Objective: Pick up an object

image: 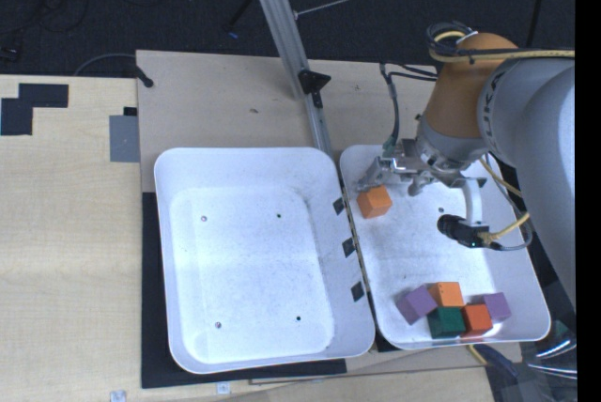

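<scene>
Camera view: arm (526, 128) reaches in from the right, wrist over the far end of the right bin (512, 283). Gripper (392, 167) sits low at the bin's far-left corner, pointing left. Can't tell from up here whether the pincer is spread or closed; the tip is a small metal cluster and the angle hides it.

Nearest candidate is the lone orange cube (375, 201), on the bin floor just beside the gripper tip, on its near side, close to the wall shared with the left bin (249, 255). Nothing seen between the tips, so I'd call it not gripped. Whether they touch, can't say.

Other objects are clustered at the near end of the right bin, well apart from the gripper: purple block (416, 303), orange block (448, 294), green block (448, 322), a second orange block (477, 317), another purple block (496, 305). They're touching each other, so a harder pick.

My read for doing this well: go for the lone cube, centre over it, square the fingers to its faces, keep clear of the bin wall on the left, descend straight, close, then lift vertically. The wall is the main risk, since it's close enough to catch a finger or nudge the cube.

Writing or brands: none readable. Cubes plain, bins unmarked.
</scene>
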